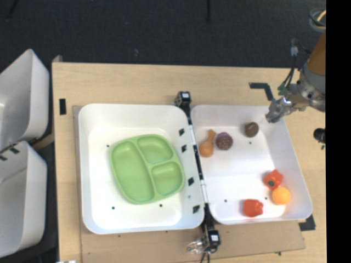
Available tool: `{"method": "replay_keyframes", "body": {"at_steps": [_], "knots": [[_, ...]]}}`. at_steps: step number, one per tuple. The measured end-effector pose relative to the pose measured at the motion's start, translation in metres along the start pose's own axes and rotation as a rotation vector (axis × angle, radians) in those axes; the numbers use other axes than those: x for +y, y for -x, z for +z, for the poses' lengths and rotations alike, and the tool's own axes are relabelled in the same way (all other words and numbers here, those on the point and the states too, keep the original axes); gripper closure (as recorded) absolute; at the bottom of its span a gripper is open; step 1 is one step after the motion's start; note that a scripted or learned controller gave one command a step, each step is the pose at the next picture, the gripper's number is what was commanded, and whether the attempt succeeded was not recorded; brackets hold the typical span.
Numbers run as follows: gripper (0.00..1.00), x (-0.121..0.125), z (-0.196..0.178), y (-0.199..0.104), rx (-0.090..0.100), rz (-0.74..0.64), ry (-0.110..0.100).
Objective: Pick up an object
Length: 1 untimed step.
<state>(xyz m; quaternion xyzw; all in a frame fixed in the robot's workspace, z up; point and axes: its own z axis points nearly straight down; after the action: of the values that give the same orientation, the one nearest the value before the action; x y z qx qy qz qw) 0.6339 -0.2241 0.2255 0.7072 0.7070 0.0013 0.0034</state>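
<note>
Pincer (274, 115) hovers at the right bin's (236, 210) far right corner; cannot tell how it is set. It grips nothing. Nearest candidate: small brown ball (251, 129), lying just beside it, apart from the purple piece (224, 141). Best approach, by my judgement: centre above the ball, descend straight, avoid the bin wall.

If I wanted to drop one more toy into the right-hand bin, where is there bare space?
The widest bare floor in the right bin lies mid-bin, between the purple ball above and the red piece below. It is crowded by the tomato and orange, and along the top near the brown ball.
</note>
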Motion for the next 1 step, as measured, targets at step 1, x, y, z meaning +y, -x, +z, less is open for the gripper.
{"method": "replay_keyframes", "body": {"at_steps": [1], "knots": [[1.00,0.0005,0.0001,0.0012,0.000,-0.001,-0.004]]}}
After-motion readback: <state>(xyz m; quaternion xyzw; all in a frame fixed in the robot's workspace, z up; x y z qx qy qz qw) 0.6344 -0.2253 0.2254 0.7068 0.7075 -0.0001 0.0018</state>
